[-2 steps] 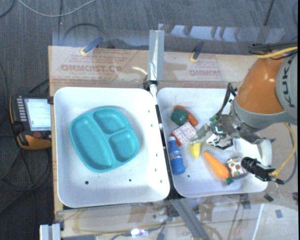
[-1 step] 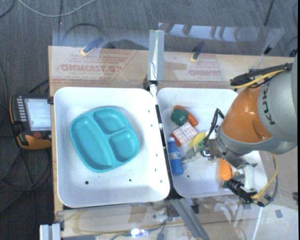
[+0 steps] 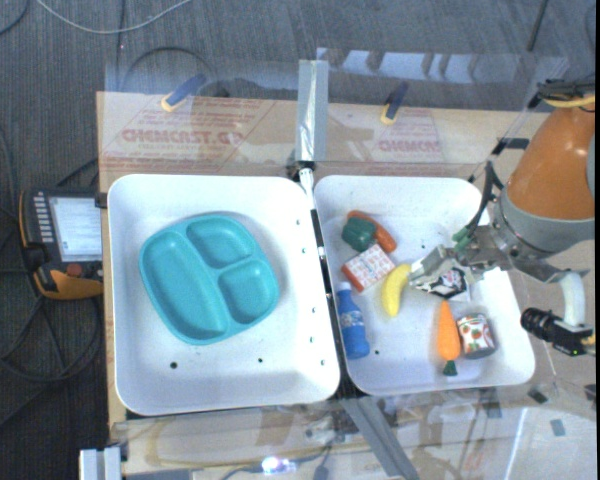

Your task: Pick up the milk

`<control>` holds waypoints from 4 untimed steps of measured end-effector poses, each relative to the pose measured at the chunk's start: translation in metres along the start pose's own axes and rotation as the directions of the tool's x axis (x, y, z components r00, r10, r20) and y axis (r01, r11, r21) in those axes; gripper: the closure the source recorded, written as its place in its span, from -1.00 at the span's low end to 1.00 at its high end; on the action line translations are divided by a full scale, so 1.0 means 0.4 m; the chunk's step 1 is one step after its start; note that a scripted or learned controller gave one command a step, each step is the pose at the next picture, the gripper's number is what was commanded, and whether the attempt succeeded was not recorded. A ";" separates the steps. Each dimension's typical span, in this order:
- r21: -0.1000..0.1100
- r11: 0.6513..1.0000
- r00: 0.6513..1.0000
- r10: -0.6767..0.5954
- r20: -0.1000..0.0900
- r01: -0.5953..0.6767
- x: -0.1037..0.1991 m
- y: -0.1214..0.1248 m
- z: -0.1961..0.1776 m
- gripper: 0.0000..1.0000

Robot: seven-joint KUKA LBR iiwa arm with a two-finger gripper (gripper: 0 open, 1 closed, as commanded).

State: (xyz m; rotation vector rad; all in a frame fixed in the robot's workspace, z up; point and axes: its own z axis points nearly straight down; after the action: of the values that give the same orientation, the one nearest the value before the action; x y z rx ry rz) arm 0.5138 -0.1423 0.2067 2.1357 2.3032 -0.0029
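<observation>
Gripper (image 3: 442, 265) sits over black-and-white milk carton (image 3: 446, 284) in right bin (image 3: 500, 368), carton just below fingertips; finger state can't tell, no visible grasp.

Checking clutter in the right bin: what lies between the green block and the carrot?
A yellow banana lies between the green block and the carrot, as the camera view shows.

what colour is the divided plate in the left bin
Turquoise blue all over; the divided plate shows plainly in the camera view.
</observation>
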 end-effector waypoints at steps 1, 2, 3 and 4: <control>0.002 0.992 0.992 0.124 -0.001 -0.124 -0.150 0.073 0.124 -1.00; -0.001 0.992 0.992 0.124 -0.003 -0.124 -0.171 0.086 0.256 -1.00; 0.002 0.999 0.999 -0.042 -0.001 0.042 -0.102 0.015 0.106 -1.00; -0.007 0.992 0.992 0.122 -0.011 -0.123 -0.162 0.090 0.293 -1.00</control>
State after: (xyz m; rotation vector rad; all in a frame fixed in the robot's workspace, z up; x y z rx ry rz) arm 0.5544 -0.2045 0.0895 2.2749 2.1696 0.0169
